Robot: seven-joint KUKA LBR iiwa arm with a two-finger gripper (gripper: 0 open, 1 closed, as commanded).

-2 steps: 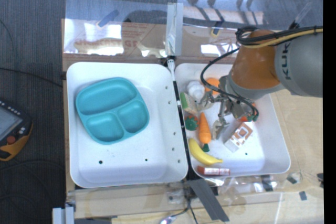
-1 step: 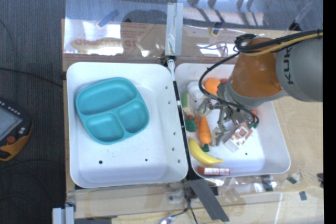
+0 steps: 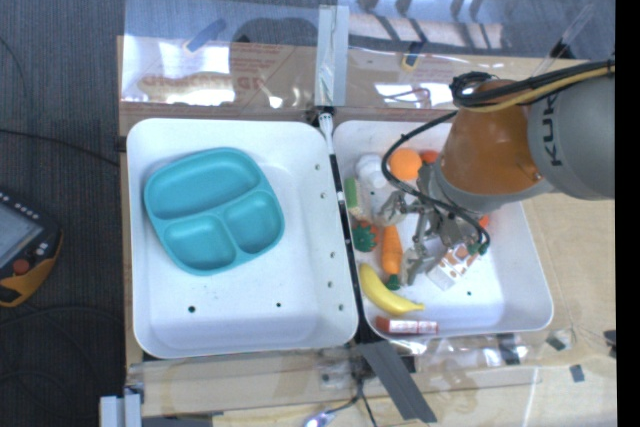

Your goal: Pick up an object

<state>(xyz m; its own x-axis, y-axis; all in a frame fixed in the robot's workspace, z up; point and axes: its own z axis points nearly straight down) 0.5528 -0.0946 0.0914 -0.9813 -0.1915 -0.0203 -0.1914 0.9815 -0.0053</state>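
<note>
While the arm [image 3: 540, 140] reaches in from the right, its gripper [image 3: 425, 235] hangs low over the right bin [image 3: 520, 300], among the clutter there. Whether it's spread, pressed together or pinching sth I can't tell; wrist and cabling sit on top of that part.

Nearest the front rim of the right bin lies a small red tube [image 3: 408, 326], w/ a yellow banana [image 3: 385, 290] just behind it. Next back, an orange carrot [image 3: 391, 250] stands beside the gripper's left side, a green piece [image 3: 363, 239] next to that by the bin's left wall. A white-and-red item [image 3: 458, 260] sits just right of the gripper. Further back, an orange ball [image 3: 404, 164] lies partly under the arm's orange band, a pale whitish obj [image 3: 371, 177] beside it.

Left bin [image 3: 200, 315]: a teal 3-compartment tray [image 3: 212, 208], tilted a bit, toward the far-left part.

Beyond both bins, clear plastic sheeting [image 3: 250, 55] covers the bench's far side.
</note>
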